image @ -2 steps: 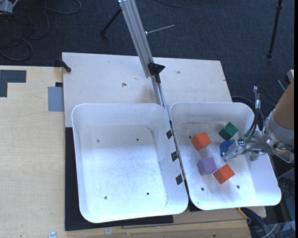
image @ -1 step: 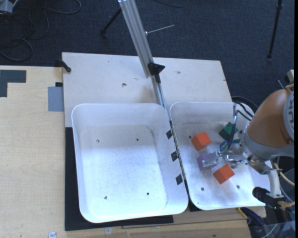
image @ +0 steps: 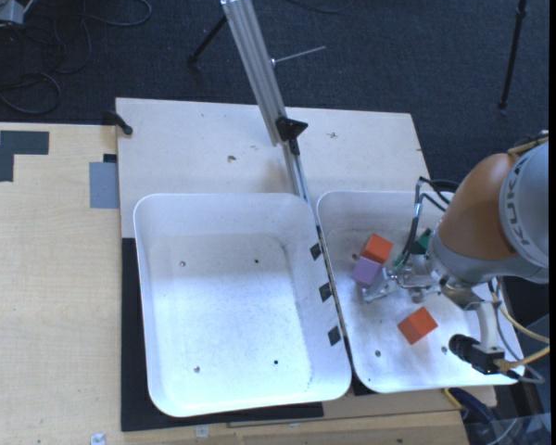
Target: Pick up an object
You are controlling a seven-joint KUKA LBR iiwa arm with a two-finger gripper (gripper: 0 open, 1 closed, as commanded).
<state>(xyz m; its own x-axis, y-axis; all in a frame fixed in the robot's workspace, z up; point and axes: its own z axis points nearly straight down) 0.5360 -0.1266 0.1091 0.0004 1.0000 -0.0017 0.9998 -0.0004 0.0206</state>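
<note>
In the right bin point(image: 389, 378) lie a purple block point(image: 366, 270), an orange block point(image: 378, 247) touching its upper edge, and a second orange block point(image: 417, 324) nearer the front. My gripper point(image: 378, 289) hangs low over the bin, just below and right of the purple block, close to it or touching it. The arm's grey and orange wrist point(image: 482, 225) covers the bin's right part. A small green thing point(image: 424, 241) peeks out beside the wrist.
The left bin point(image: 157, 248) stands beside the right one, with a dividing rim point(image: 324, 276) bearing black clips between them. A slanted aluminium bar point(image: 259, 72) rises behind the bins. Black cables point(image: 482, 352) run along the right bin's front right.
</note>
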